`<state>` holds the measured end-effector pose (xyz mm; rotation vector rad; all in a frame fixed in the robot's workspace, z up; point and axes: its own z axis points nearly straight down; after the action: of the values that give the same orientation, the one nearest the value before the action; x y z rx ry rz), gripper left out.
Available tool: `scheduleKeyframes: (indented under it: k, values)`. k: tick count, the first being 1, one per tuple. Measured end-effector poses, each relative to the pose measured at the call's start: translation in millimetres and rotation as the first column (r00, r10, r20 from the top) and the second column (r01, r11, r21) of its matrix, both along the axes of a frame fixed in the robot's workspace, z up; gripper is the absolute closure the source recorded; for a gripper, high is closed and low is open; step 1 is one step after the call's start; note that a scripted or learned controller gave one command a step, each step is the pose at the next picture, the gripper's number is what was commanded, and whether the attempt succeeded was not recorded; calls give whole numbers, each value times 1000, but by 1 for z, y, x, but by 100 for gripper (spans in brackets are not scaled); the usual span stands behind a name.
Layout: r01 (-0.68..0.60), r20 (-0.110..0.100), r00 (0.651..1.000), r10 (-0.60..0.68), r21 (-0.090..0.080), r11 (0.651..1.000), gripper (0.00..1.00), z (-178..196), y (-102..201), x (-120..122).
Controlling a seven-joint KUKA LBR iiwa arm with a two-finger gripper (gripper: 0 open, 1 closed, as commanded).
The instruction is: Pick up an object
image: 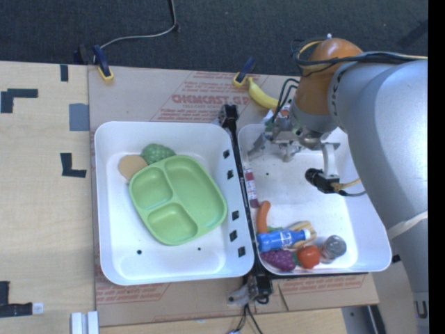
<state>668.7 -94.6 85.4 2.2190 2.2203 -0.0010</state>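
From my end, starting on the left: the left bin (pixel 111 207) has a green divided tray (pixel 178 197) sitting at a slant in the middle, with a darker green leafy thing (pixel 157 152) and a tan round piece (pixel 131 165) tucked against its upper-left corner. There's bare white floor along the bottom and the left wall of that bin, so decent room there. The cardboard (pixel 188 99) under the bins has red print, I can read "CHEMCAST" above the left bin, the rest is too small to make out.

Moving right, the right bin (pixel 361 214) has its stuff bunched at the near end: an orange carrot (pixel 262 216) by the dividing wall, a blue bottle (pixel 281 239) with a label I can't read, purple grapes (pixel 278 259), a red tomato (pixel 308 257), a silver can (pixel 334 246) and something yellow (pixel 300 226) behind the bottle. The middle of that bin is open floor. A banana (pixel 262 94) lies outside on the cardboard past the far rim.

The gripper (pixel 286 145) is down at the far end of the right bin, well apart from the pile. Can't tell if it's clenched or released, and I see nothing in it.
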Motion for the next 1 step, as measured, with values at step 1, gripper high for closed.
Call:
scheduleKeyframes:
  k: [1]
  values:
    - [-1, 0, 1000, 1, 1, 1000, 0, 0, -6, 0]
